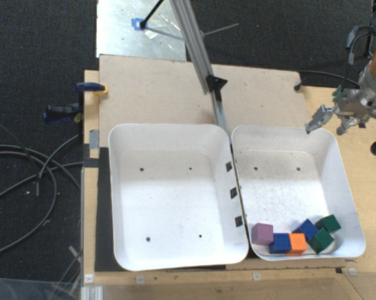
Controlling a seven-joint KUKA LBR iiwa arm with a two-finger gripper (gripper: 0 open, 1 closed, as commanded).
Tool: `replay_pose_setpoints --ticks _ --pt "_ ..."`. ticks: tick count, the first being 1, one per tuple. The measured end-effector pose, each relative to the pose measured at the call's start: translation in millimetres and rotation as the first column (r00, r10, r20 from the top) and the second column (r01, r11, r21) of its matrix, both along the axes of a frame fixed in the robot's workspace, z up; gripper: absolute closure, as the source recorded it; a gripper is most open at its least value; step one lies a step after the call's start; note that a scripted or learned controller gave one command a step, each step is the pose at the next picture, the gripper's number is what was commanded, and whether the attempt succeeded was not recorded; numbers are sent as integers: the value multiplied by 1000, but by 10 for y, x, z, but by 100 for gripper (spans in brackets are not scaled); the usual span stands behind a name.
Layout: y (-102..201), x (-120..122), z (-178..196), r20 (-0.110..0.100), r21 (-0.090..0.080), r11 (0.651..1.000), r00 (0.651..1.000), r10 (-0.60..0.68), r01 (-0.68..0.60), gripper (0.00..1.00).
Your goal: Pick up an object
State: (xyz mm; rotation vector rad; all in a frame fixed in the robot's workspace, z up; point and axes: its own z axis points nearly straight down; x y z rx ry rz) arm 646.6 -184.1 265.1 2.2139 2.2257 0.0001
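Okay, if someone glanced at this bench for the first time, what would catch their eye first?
Probably the cluster of small coloured blocks huddled in the near corner of the right white bin: a purple cube, blue cubes, an orange cube and dark green cubes. Next, the metal two-finger gripper hanging above that bin's far right rim, well away from the blocks. The left white bin makes a plain contrast beside it.

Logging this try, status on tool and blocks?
Tool open, nothing held, above right bin's far corner. Blocks clustered at its near edge. Path clear.
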Motion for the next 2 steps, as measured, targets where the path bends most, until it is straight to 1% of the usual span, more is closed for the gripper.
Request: replay_pose_setpoints --ticks 1,2 --pt "-273 -584 -658 -9 2 1000 1000 -8 8 0" --pt "173 -1583 -644 -5 4 1000 1000 -5 5 0"
